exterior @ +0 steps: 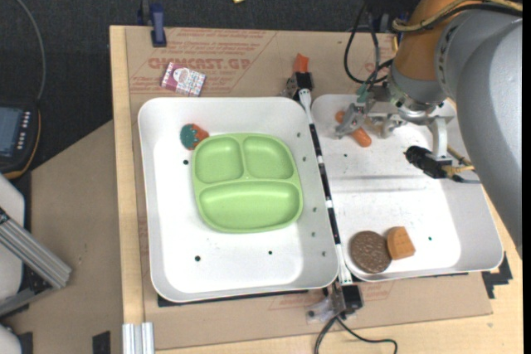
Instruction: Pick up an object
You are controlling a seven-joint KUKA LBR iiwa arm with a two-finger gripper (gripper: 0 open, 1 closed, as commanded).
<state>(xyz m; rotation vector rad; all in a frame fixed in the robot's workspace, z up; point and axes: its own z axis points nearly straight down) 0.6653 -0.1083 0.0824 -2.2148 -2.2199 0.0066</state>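
Currently the gripper (358,122) hangs low in the right bin (465,236), well to the view's right of the green plate (246,182) and level with that plate's far edge. Claw state: cannot tell at this resolution. Likely target is the small orange piece (363,138), lying just at the gripper's near side, again right of the plate and across the rims where the bins meet; contact not resolvable. Judged light, short and stubby, probably rigid plastic or foam, smooth enough to skid on the glossy bin floor. Best taken across its narrow width, at mid-length, straight from above. Alternatives, right of the plate's near corner: a brown disc (369,251), flat, matte, hard to get under; beside it and seemingly touching, an orange block (401,243), chunky with flat sides, the easier grasp. Off the plate's far-left corner, in the left bin (166,203), sits a small round reddish-and-teal object (194,135), likely to roll. Plate itself: three-compartment, moulded plastic, rounded corners, too wide to grasp except at its rim.
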